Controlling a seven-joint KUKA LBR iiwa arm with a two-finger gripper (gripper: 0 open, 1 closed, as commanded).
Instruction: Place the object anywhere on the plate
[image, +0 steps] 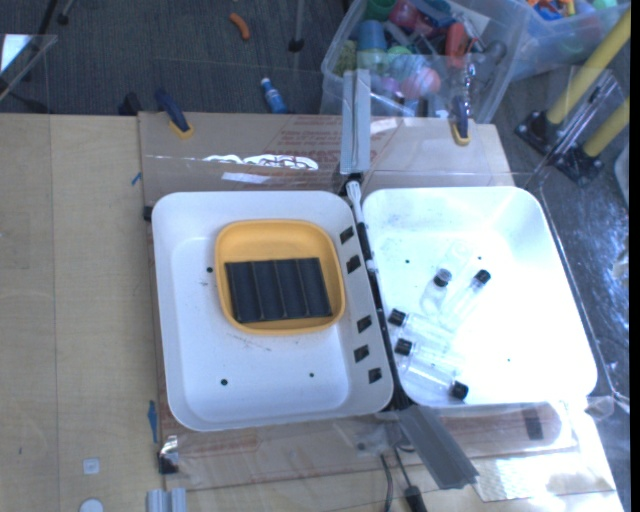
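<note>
A pale wooden bench (70, 300) fills the foreground, with dark grey carpet beyond its far edge. The landmark is the yellow plate (278, 238), which sits in the middle of the left bin (190, 330), slightly toward the far side.

On the plate, covering most of its floor, lies a black ribbed slab (278, 288), flat and square to the rim. To the right of the plate, across the divider, the right bin (530, 330) holds several clear vials (455, 300) with black caps. They lie on their sides and are hard to separate against the bright white floor. One more capped vial (432, 380) lies right of the plate and nearer the camera.

Between the plate and the vials, a row of black clips (352, 265) runs along the raised seam where the two bins meet. Small dark specks dot the bin floor left of and in front of the plate.

Beyond the plate, brown cardboard (240, 135) underlies the bins and carries a strip with white marks (262, 160), too smeared to read. Farther back and to the right stands a clear tub of coloured toys (420, 50). A blue-handled clamp (175, 118) lies behind and left of the plate. In front and to the right, a grey flat bar (437, 447) rests on the bench.

The state of the gripper cannot be told.
</note>
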